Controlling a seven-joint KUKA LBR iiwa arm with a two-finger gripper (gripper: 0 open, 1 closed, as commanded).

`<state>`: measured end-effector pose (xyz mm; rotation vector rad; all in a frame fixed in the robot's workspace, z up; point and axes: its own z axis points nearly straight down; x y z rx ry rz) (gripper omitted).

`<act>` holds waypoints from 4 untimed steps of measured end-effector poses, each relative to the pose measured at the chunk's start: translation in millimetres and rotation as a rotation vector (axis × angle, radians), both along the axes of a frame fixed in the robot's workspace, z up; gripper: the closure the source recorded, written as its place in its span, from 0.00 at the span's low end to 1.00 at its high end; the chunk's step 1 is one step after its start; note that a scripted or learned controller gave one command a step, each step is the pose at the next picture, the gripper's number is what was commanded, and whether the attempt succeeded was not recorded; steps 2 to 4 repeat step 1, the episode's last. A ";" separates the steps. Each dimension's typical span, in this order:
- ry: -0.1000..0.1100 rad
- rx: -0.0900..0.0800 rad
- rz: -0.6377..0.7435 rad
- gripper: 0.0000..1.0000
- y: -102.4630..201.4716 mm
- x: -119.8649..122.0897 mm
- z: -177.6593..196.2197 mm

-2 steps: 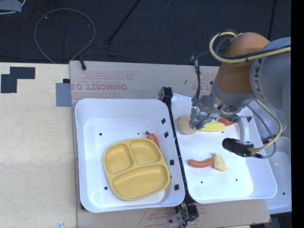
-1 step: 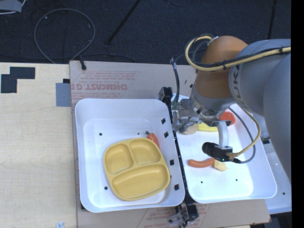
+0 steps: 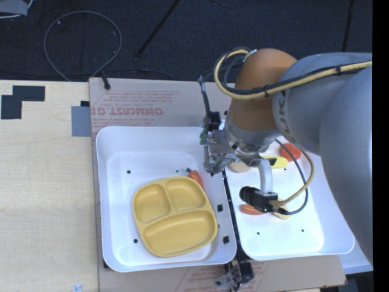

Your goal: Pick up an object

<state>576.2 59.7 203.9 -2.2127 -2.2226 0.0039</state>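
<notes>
Filling the right of the view, my grey arm with its orange band (image 3: 261,84) reaches in over the seam between the two shallow white bins. My gripper (image 3: 214,157) hangs at the left bin's (image 3: 109,163) right wall, above a small orange object (image 3: 195,177) that sits just beside the yellow three-compartment plastic tray (image 3: 175,216); whether my fingers are apart or together, I cannot tell. Most of the orange piece is hidden by the tray's rim and my wrist. In the right bin (image 3: 304,236) my arm covers parts of a yellow item (image 3: 278,161), a red-orange item (image 3: 290,151), and another orange piece (image 3: 249,209) beneath a black cable fitting (image 3: 255,197). Bare floor lies along the left bin's upper-left side.
</notes>
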 end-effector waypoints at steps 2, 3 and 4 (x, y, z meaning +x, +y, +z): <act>-0.004 -0.002 0.000 1.00 50.9 1.9 15.9; -0.004 -0.002 0.000 1.00 50.9 1.9 15.9; -0.004 -0.002 0.000 1.00 50.9 1.9 15.9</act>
